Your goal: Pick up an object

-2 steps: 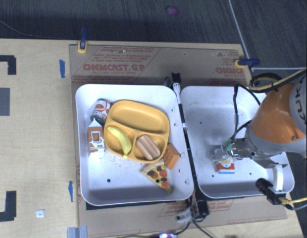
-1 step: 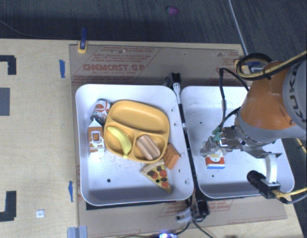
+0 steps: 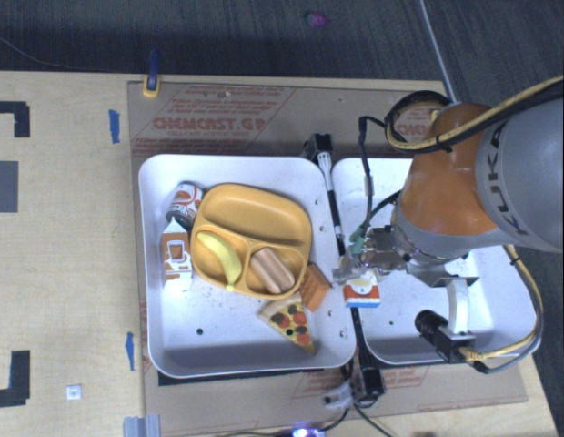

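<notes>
nearest us hangs the grey and orange arm (image 3: 464, 189), reaching over the right bin (image 3: 500, 335). below it we see the gripper (image 3: 359, 276) near the bins' shared edge, pinching a small white, orange and blue carton (image 3: 362, 291). in the left bin (image 3: 164, 335) a yellow divided plate (image 3: 255, 209) holds a banana (image 3: 220, 255) and a hot dog (image 3: 273, 269), with a pizza slice (image 3: 291, 320) just beside it.

Both white bins (image 3: 164, 326) look like smooth plastic. Yellow divided plate (image 3: 255, 209) is matt plastic too. The board (image 3: 55, 271) underneath looks like plain wood.
</notes>
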You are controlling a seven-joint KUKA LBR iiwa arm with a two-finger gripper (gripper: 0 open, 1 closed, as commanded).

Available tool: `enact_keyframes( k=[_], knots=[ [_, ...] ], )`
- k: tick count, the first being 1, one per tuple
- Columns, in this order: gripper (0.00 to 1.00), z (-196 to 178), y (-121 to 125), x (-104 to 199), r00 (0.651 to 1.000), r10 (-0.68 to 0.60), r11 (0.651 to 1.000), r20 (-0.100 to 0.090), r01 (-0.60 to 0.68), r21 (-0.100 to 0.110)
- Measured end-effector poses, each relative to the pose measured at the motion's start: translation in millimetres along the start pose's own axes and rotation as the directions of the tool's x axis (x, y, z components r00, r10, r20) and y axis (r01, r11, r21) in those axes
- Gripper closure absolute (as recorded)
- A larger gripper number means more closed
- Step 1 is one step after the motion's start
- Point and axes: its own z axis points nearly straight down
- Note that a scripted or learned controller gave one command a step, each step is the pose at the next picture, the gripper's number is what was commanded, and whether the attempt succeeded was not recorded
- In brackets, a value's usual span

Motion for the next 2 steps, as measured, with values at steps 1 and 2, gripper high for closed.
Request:
enact_keyframes(
  k=[1,2],
  knots=[
    [1.0,17,-1,58,1.0,0.001,1.0,-0.001,-0.001,0.006],
    [1.0,16,-1,-3,1.0,0.002,1.0,-0.001,-0.002,0.004]
  ],
)
